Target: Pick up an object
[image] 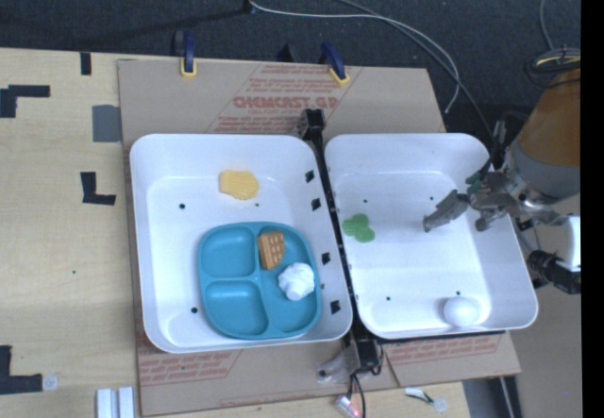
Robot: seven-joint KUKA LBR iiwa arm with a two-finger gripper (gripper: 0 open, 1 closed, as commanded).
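Fingers [444, 215] apart, holding nothing, over the right bin [500, 246]. Green thing [359, 228] near the bin's left wall. Best to go down slowly, right over it, then squeeze.

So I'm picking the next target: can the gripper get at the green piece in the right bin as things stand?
Probably yes. The green piece lies alone on the right bin's floor near the divider, and the gripper hovers in that same bin, nothing between them.
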